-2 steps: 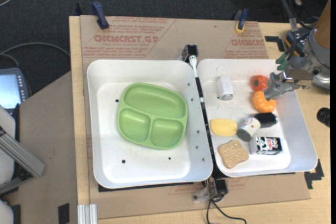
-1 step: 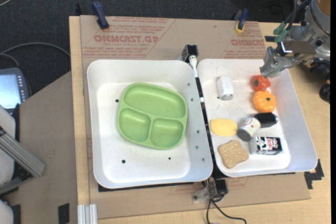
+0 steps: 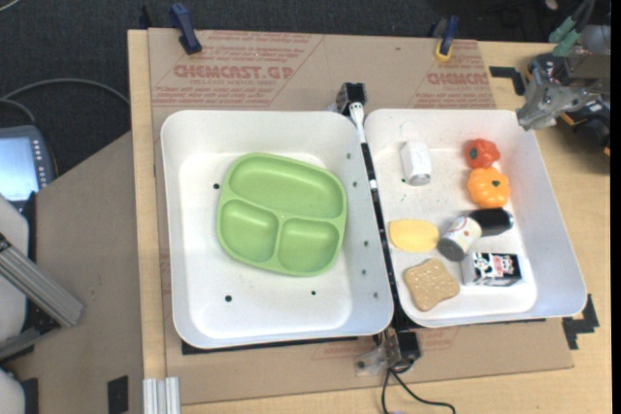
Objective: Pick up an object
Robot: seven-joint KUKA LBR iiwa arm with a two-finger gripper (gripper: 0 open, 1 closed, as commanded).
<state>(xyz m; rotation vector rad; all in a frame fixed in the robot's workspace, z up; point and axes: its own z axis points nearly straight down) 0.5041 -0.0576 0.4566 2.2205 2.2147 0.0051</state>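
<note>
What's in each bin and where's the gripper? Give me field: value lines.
left bin: green divided plate
right bin: white cylinder, red tomato, orange pumpkin, yellow piece, cracker, small carton, black-and-white toy
gripper: at the right bin's top right corner, nothing seen between its fingers

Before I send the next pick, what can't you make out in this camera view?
- End effector: at the frame's right edge, blurred against cables; finger state unreadable.
- Arm: cut off by the right edge.
- Black-and-white packet: its print is too small to read.
- Grey-and-white object: jammed against the dark piece; what it is stays unclear.
- Clear cup: too small to tell its contents.
</note>
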